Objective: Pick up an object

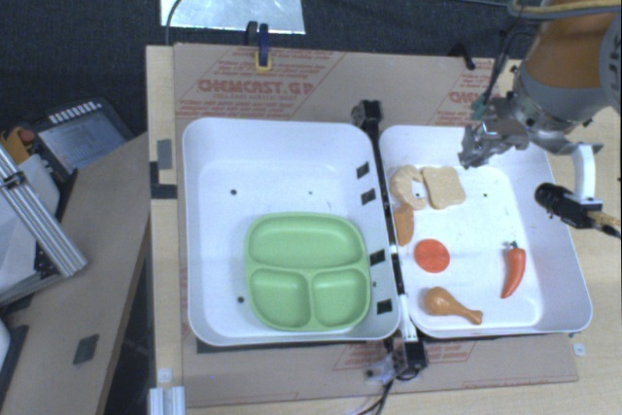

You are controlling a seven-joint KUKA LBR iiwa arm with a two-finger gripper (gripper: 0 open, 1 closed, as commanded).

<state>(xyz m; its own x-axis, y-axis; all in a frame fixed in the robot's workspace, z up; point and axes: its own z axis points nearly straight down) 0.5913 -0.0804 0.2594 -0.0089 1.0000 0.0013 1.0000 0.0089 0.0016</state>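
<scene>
Several toy foods are lying in the right bin point(573, 296), and any of them could be serving as the thing to pick up. Nearest the camera, a drumstick point(451, 304) is resting close to the front wall; just behind it a round orange-red slice point(432, 256) is sitting near the divider, with a red chili pepper point(512, 268) well apart to the right. Further back, an orange piece point(403, 224) is leaning by the divider, touching two pale bread-like pieces point(428, 187). Beyond those, the gripper point(476, 154) is hanging over the bin's far edge, close behind the bread; whether it is spread or closed I cannot tell, and nothing is showing in its grasp. In the left bin point(209, 209) a green divided tray point(306, 269) is lying alone. By my reading, the approach is underway and no grasp is made yet. Next, the arm is needing to settle over one item, probably the bread, and descend squarely.
</scene>
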